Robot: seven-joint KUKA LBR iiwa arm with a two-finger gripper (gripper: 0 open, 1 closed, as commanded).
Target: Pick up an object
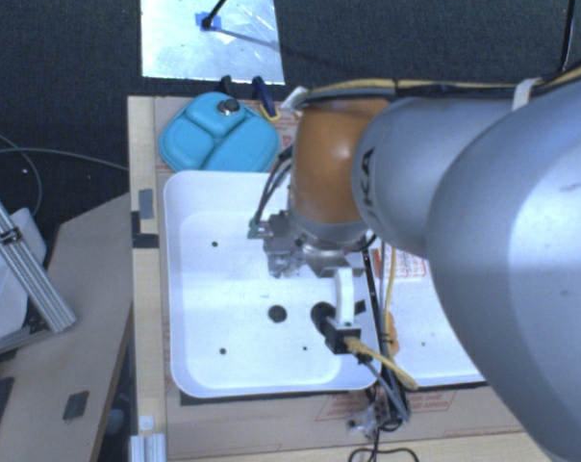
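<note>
Camera view sets the gripper (287, 254) low over the middle of the left bin (199, 349), and whether the pincer stands apart or together cannot be told. On the left bin's floor lies one small dark round item (277, 314), just nearside of the gripper and apart from it. The right bin (444, 349) adjoins the left bin and is largely covered by the arm (483, 191), while a blue rounded object (218, 138) rests outside, against the left bin's far rim.

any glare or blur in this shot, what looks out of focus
Camera view: glare streaks the shiny silver sheet at the top; the big grey arm, close to the lens, looks soft; the shallow white bin is bright, nearly washed out.
</note>
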